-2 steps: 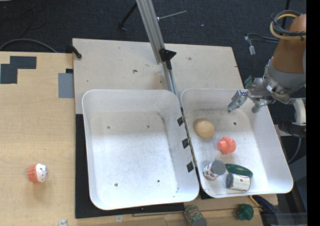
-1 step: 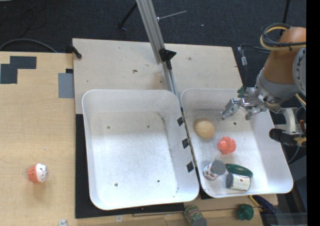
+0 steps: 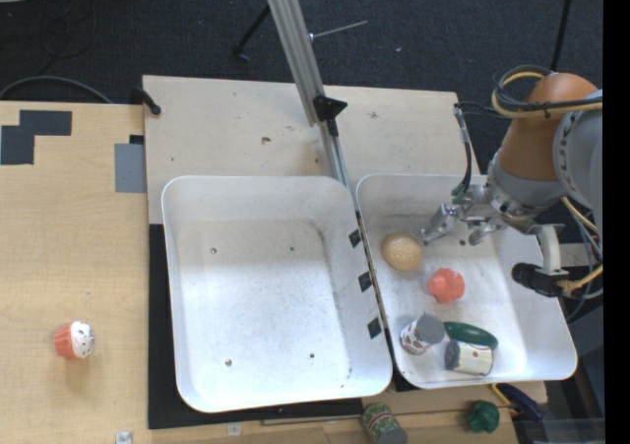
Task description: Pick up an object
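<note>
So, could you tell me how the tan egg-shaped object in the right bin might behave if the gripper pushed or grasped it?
The tan egg-shaped object looks rounded and smooth, so it would probably roll on a nudge. It lies on the right bin's flat floor, apart from the red ball, so nothing would stop it early. Its curved sides may slip from the gripper.

We see a pale wooden table [image 3: 69,235] with two shallow white bins on it side by side, the left bin [image 3: 258,294] on a black mat [image 3: 157,334] and the right bin [image 3: 463,275] touching it along one edge. A small red and white toy [image 3: 75,341] lies alone on the bare wood, well apart from the bins. Grey and dark patches [image 3: 129,166] mark the table near its far left corner, and two small green things [image 3: 482,416] sit at its front edge, just beside the right bin.
</note>
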{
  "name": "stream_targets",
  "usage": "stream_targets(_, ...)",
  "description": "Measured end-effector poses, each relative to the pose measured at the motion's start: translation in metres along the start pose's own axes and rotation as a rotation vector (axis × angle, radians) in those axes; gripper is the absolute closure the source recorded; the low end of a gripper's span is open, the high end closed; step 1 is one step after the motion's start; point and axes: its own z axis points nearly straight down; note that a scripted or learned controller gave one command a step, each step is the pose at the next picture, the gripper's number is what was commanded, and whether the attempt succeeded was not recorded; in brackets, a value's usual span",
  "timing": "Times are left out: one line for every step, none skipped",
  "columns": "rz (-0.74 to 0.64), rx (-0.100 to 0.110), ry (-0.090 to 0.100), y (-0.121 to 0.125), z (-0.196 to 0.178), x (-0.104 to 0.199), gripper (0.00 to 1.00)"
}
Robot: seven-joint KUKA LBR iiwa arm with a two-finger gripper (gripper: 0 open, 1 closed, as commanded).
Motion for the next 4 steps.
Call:
stream_targets(0.001,-0.003,0.000,0.001,-0.013,0.000,1.00)
stream_targets(0.002,-0.010,-0.002,-0.001,-0.076,-0.003,1.00)
stream_targets(0.001,-0.012,-0.003,-0.001,-0.141,-0.004,1.00)
stream_targets(-0.001,-0.006,-0.002,0.000,-0.143,-0.004,1.00)
